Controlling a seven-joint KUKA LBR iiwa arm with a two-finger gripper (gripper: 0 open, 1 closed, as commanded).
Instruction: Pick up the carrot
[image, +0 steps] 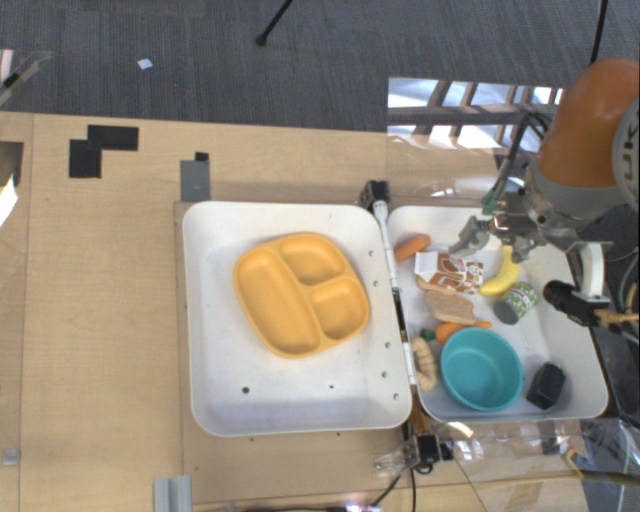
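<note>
Carrot (462, 329) lies beside the teal bowl (482, 369), well below the empty, spread jaws (496, 232).

No text is legible anywhere (carton (452, 272) print too blurred).

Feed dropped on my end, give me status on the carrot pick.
Gripper above right bin, holding nothing. Carrot untouched, wedged between teal bowl and snack packet. Banana nearer gripper.

Setting: robotics lab. My station is a pale wooden bench (100, 330) bearing two white bins (290, 410) side by side, black marker patches (100, 150) stuck on the wood, loose cables (440, 455) at its edge, grey carpet (300, 60) beyond.
</note>
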